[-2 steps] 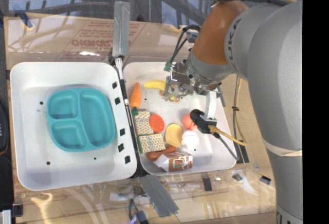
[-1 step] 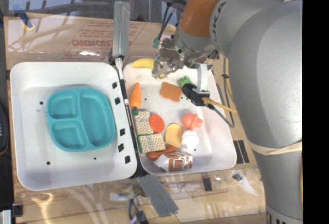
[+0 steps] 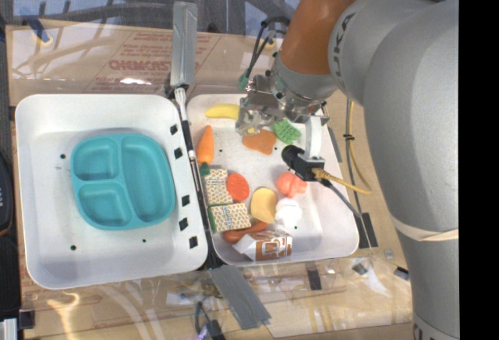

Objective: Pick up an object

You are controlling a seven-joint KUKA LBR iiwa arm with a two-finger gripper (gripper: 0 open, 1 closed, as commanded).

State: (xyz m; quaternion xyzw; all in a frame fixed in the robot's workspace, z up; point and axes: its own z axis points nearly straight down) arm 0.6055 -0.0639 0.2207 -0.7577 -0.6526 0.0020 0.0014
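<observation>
Camera view from above shows the grey arm (image 3: 390, 73) reaching in from the right, its orange band over the far end of the right-hand bin (image 3: 335, 214). The gripper (image 3: 253, 124) hangs low over that bin's far part, just beside a yellow banana (image 3: 222, 111) and above a brown, toast-like piece (image 3: 260, 142); whether it is open or closed I cannot tell, since the wrist hides it, and nothing can be seen held.

The toy foods all lie in the right bin: a green piece (image 3: 287, 130) next to the toast, an orange carrot (image 3: 205, 145) along the left wall, two cracker-like slabs (image 3: 216, 185) (image 3: 231, 216), a red-orange round piece (image 3: 238, 186), a yellow piece (image 3: 263, 204), a pink one (image 3: 291, 183), a white one (image 3: 288, 212), and a small brown-and-white carton (image 3: 269, 247) at the near edge (lying on its side).

The left bin (image 3: 31, 175) holds a teal divided tray (image 3: 122, 180), well apart from the gripper.
</observation>
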